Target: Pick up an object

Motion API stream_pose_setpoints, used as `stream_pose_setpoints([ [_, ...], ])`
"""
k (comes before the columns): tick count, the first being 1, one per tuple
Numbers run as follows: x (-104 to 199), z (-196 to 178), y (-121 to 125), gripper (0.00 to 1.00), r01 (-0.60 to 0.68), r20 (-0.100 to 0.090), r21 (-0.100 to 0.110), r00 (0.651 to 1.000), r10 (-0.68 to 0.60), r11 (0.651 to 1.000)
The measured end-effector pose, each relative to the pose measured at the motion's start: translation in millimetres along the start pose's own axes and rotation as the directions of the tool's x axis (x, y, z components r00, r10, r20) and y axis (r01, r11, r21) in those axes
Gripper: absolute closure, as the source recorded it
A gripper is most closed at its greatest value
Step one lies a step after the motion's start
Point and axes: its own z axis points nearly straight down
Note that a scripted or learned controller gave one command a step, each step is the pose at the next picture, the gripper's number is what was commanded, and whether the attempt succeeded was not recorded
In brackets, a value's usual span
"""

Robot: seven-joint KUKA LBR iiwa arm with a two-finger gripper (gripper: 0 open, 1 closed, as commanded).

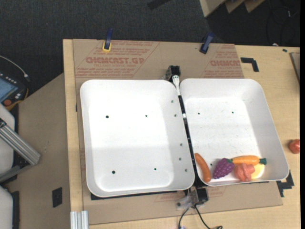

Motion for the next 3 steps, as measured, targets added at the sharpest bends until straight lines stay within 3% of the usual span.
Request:
stream_pose_setpoints([
  [1,0.0,0.0,0.0,1.0,0.0,0.0,0.0,1.0,0.0,1.0],
  [2,0.3,0.9,45.5,1.0,0.002,0.001,-0.001,1.0,-0.002,1.0],
  [3,41.6,-1.0,-2.2,1.0,0.002,-0.004,0.003,1.0,-0.002,1.0],
])
